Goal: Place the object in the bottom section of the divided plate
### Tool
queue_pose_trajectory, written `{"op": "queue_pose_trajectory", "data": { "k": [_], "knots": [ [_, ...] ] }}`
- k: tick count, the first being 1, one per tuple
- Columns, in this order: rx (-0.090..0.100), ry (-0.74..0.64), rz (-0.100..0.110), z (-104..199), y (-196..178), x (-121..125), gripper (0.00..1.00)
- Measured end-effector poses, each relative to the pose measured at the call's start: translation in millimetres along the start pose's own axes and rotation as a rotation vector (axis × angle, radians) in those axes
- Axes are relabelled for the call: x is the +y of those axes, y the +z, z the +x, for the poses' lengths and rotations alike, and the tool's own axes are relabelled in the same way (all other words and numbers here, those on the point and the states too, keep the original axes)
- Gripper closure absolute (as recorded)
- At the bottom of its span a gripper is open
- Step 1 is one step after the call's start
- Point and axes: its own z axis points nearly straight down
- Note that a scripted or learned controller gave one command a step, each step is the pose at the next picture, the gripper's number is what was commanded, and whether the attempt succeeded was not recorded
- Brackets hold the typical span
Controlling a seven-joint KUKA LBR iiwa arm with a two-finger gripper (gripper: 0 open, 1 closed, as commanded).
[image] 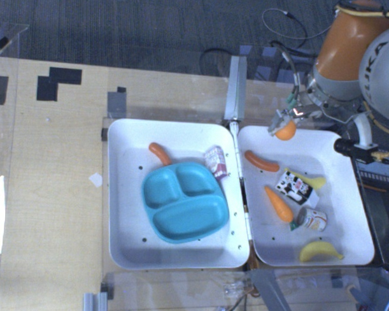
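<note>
Right bin (346, 189) holds sausage (262, 162) and carrot (279, 205); gripper (283, 125) clenched on orange object (286, 130).

Smooth blue plastic divided plate (186, 202) – glossy white plastic bins (124, 245) – pale matt wooden bench (53, 178)

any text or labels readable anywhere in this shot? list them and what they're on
"KUKA", partly cut off at the frame edge, on the grey arm.
Black-and-white patterned box in the right bin: print too small to read.
Small packet beside the blue divided plate in the left bin: markings too blurred to read.
Small cup in the right bin: label unreadable.
</note>
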Motion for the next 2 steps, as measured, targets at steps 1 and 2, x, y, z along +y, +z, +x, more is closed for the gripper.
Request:
{"op": "queue_pose_trajectory", "data": {
  "k": [1,2],
  "knots": [
    [0.002,0.178,0.004,77,17,-8,1.0],
    [0.003,0.134,0.004,154,28,-38,1.0]
  ]
}}
